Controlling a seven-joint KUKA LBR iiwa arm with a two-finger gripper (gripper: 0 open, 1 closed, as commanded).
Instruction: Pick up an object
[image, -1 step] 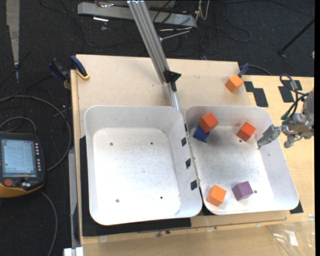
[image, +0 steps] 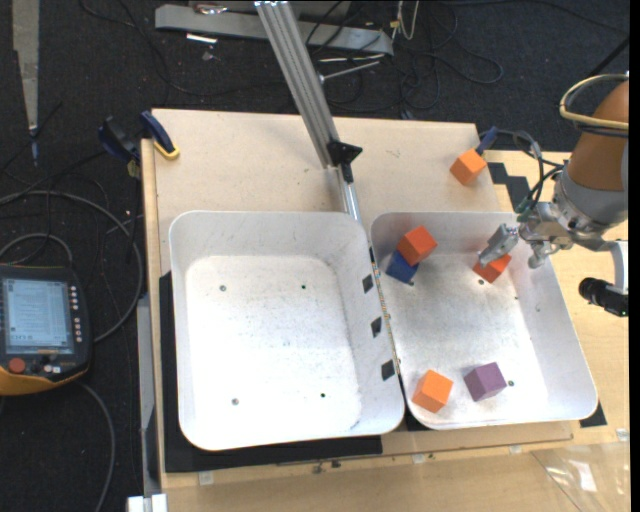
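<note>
An orange cube (image: 433, 390) and a purple cube (image: 486, 381) are sitting nearest, at the six o'clock end of the right bin (image: 560, 330). The gripper (image: 512, 243) is hanging over that bin's two o'clock corner, and a small red block (image: 491, 267) is lying just below its left finger (image: 497, 243), apparently touching it rather than between the fingers, which are standing apart. At eleven o'clock, an orange block (image: 418, 243) is resting against a blue one (image: 401, 268). Another orange cube (image: 467, 167) is lying on the surface (image: 250, 160).
</note>
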